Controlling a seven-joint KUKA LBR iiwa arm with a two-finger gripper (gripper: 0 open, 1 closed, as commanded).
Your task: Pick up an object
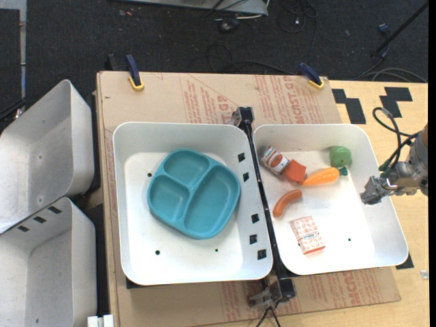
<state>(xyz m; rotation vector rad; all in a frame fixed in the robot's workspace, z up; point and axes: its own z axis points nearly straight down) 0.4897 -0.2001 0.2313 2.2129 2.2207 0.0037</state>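
The right bin (381, 234) holds several small items: a green ball-like piece (340, 156), an orange carrot (321, 177), a red-and-white can with an orange end (282, 164), an orange sausage (287, 202) and a white packet with red print (307, 234). My gripper (374, 191) hangs at that bin's right rim, just inside the wall, right of the carrot and apart from every item. Its fingertips are small and dark, and nothing shows between them.
The left bin (136, 251) carries a teal compartment plate (194, 193). A black divider with clips (257, 189) runs between the bins. Two white tubs (41, 155) sit off the bench at left. Clamps (135, 73) hold the cardboard's far edge.
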